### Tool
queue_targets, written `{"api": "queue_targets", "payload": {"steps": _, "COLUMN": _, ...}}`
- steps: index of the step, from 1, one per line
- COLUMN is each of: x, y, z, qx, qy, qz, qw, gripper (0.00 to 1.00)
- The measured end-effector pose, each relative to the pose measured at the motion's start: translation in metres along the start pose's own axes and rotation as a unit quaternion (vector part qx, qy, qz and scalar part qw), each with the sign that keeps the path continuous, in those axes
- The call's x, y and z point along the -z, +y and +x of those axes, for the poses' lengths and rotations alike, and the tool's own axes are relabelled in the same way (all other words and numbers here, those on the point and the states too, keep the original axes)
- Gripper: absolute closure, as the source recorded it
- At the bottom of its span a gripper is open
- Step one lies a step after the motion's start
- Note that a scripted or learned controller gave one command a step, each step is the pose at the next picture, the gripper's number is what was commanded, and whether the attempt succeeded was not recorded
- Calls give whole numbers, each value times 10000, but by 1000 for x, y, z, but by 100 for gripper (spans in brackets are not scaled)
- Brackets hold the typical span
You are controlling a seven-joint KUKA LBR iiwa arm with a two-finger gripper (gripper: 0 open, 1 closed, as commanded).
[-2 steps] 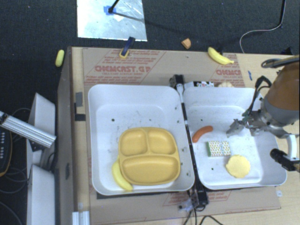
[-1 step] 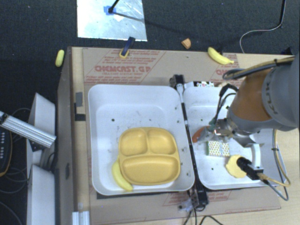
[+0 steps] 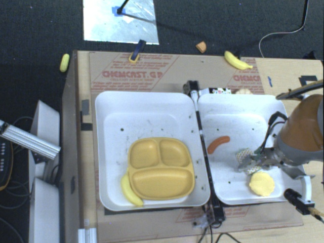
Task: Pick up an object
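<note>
While the jaws point(image 3: 247, 161) hang lower right, their state untellable, a yellow disc point(image 3: 262, 184) lies just below and a sausage point(image 3: 218, 144) to their left.

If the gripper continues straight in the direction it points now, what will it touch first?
The gripper points toward the view's left, low over the right bin. Straight on, it would probably meet the orange sausage-shaped piece first, though it may pass just below it; depth is unclear. The yellow round piece lies beside that line.

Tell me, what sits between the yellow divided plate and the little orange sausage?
In the camera view, the two bins' adjoining white walls and the dark strip between them separate the yellow plate from the sausage; otherwise bare bin floor.
</note>
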State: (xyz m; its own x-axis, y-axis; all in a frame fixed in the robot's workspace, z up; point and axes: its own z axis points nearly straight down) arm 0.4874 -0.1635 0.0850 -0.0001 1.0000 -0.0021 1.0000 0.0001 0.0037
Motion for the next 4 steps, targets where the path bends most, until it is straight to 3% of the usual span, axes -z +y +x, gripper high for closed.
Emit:
{"api": "queue_targets", "payload": {"steps": 1, "x": 127, "y": 4, "z": -44, "qx": 1, "qy": -6, "qz": -13, "qw": 10000, "gripper": 0}}
{"api": "queue_targets", "payload": {"steps": 2, "x": 69, "y": 0, "z": 11, "qx": 17, "qy": 12, "qz": 15, "qw": 10000, "gripper": 0}}
{"api": "queue_targets", "payload": {"steps": 3, "x": 3, "y": 33, "z": 62, "qx": 12, "qy": -5, "qz": -38, "qw": 10000, "gripper": 0}}
{"api": "queue_targets", "payload": {"steps": 4, "x": 0, "y": 132, "z": 39, "qx": 21, "qy": 4, "qz": 0, "qw": 10000, "gripper": 0}}
